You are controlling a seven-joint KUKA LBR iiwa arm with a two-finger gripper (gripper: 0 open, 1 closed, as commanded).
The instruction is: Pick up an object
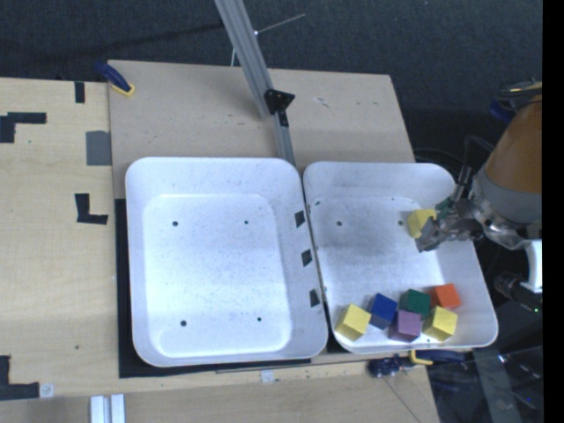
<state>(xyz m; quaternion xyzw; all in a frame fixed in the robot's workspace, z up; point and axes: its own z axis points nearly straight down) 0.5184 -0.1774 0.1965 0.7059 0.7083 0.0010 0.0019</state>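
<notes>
The claw sits low over the right bin, near its right wall, with a yellow block at its tip. The block lies just to the left of the claw, touching it as far as the view shows, but whether it sits between the claw's parts or merely beside them I cannot tell. The move ahead likely turns on that closeness. Along the bin's near edge rest more blocks: yellow, blue, purple, green, orange. The left bin lies alongside. No readable writing appears.
</notes>
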